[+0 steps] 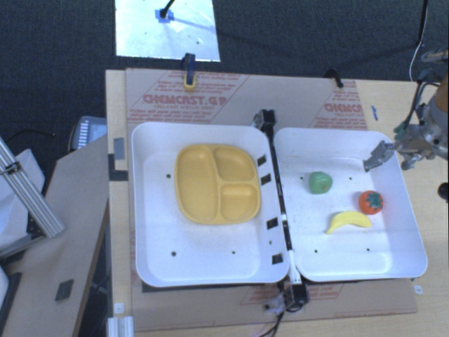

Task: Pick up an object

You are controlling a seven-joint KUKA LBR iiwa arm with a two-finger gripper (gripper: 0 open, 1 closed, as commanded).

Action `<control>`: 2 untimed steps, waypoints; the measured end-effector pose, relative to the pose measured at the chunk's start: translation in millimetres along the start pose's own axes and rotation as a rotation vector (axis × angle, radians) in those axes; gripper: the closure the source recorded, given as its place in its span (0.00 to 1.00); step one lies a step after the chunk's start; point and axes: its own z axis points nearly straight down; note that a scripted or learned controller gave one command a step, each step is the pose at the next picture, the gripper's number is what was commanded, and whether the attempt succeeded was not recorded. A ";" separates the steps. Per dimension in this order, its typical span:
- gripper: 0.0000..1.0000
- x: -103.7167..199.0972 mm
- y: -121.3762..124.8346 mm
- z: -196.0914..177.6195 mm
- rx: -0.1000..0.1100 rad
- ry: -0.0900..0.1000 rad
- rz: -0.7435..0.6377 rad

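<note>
Three small objects lie in the right bin (351,265): a green round piece (320,182), a red-orange fruit with a green top (371,202), and a yellow banana (349,221) just in front of them. My gripper (393,159) hangs over the bin's far right corner, above and to the right of the red fruit. Its fingers (377,156) stand open and nothing is between them. The green piece sits about a hand's width to the gripper's left.
The left bin (154,258) holds a yellow divided plate (217,183). A black clip strip (275,188) joins the two bins. Both rest on a cardboard sheet (231,97). A metal plate (167,20) lies on the floor behind.
</note>
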 end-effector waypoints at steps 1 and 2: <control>0.00 0.5 2.7 -6.7 -0.011 -0.003 -0.003; 0.00 1.4 0.6 35.1 -0.008 -0.002 -0.001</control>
